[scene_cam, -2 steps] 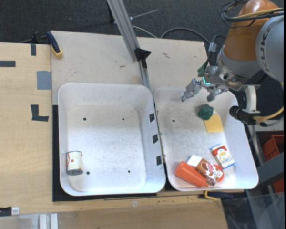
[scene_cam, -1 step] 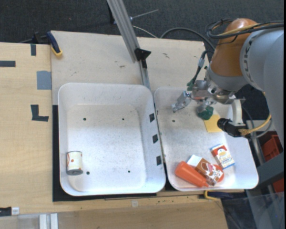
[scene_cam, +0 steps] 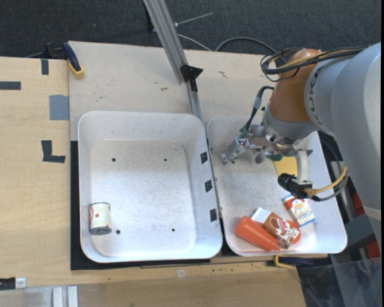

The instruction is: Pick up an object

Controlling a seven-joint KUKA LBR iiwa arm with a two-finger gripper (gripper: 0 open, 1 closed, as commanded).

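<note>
1. Gripper [scene_cam: 232, 154] hangs over the right bin [scene_cam: 243, 190], its state unclear.
2. Orange object [scene_cam: 255, 233], brown packet [scene_cam: 281, 229] and small carton [scene_cam: 299, 210] lie near that bin's front.
3. Small can [scene_cam: 100, 218] sits in the left bin [scene_cam: 141, 146].

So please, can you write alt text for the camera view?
A grey robot arm holds its claw over the right white bin, above an orange item and small packets. The left bin holds a small can.
</note>
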